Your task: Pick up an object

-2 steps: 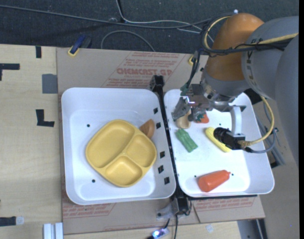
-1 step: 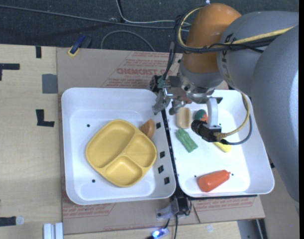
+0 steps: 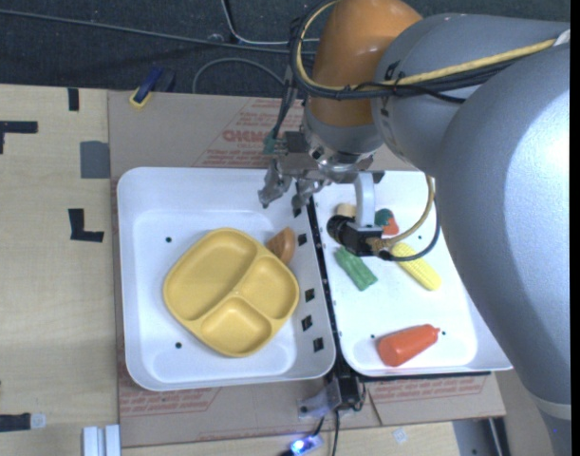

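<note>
Gripper [image 3: 288, 190] hangs over the far edge of the left bin [image 3: 138, 255], close to the divider between the two bins. Fingers point down; from this slant I cannot tell whether they are spread or closed, and nothing is visibly pinched between them.

Nearest candidate: small brown object [image 3: 282, 244] just below the gripper in the picture, toward the near side, resting against the rim of the yellow divided plate [image 3: 231, 291]. It looks rounded, no clear long axis (partly tucked behind the plate edge).

Judgement: a short move toward the viewer and down should reach it, but the plate rim and the divider wall crowd it.

Right bin [image 3: 460, 350]: green piece [image 3: 356, 269], corn cob [image 3: 415, 269], orange-red carrot-like piece [image 3: 407, 344], lying apart with more open floor around them.
</note>
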{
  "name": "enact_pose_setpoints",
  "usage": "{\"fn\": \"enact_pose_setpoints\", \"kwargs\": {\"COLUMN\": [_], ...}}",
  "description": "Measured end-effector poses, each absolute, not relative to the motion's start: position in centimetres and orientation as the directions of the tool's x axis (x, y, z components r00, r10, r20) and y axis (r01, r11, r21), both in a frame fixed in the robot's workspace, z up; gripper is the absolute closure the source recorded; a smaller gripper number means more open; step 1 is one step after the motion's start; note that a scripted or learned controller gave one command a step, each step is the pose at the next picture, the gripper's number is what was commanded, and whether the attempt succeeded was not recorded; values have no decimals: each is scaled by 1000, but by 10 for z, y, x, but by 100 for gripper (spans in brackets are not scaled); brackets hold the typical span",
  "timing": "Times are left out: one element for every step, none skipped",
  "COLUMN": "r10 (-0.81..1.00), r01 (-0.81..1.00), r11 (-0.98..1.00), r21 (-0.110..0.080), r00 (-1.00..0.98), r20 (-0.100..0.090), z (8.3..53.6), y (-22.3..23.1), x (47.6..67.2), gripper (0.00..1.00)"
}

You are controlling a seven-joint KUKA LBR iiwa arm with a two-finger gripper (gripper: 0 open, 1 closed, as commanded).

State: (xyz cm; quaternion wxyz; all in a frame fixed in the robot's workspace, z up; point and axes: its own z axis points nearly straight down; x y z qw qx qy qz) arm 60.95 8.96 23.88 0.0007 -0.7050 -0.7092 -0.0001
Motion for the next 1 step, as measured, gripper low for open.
{"fn": "enact_pose_setpoints", "kwargs": {"r10": [1000], "r01": [1000], "r11": [2], "r21": [-2], "r00": [-2], "r20": [-1], "z": [239], "y": [86], "x": [609], "gripper": [0]}}
